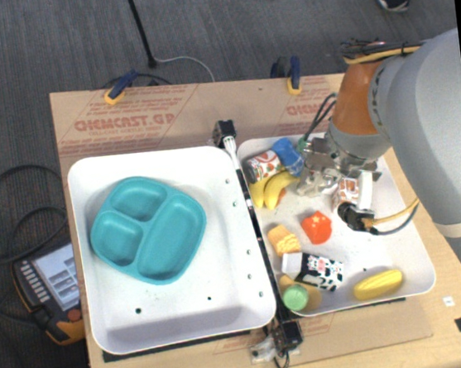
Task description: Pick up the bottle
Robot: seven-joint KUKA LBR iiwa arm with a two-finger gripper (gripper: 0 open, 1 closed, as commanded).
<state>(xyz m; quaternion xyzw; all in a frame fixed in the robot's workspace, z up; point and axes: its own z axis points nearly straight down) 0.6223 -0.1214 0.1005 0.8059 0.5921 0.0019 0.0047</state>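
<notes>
The gripper (320, 178) hangs low over the far part of the right bin (415, 260), and whether it is open or closed cannot be told, since the metal parts blur together there. The bottle seems to be the white carton-like piece with black cow spots (320, 271); taking the orange block (318, 227) in the middle of that bin as landmark, it lies just nearer the camera and slightly left of it. The gripper sits beyond the orange block. A banana (270, 191) lies beyond and left of the block, close to the rim shared with the left bin (114, 322); a blue item (288, 155) lies farther beyond still. A green ball (295, 298) rests left of and nearer than the spotted piece, hard against the near rim. A yellow lemon-like thing (378, 284) lies nearer and right of the block. Bare white floor shows right of the block. The left bin holds a teal divided plate (148, 228).
</notes>
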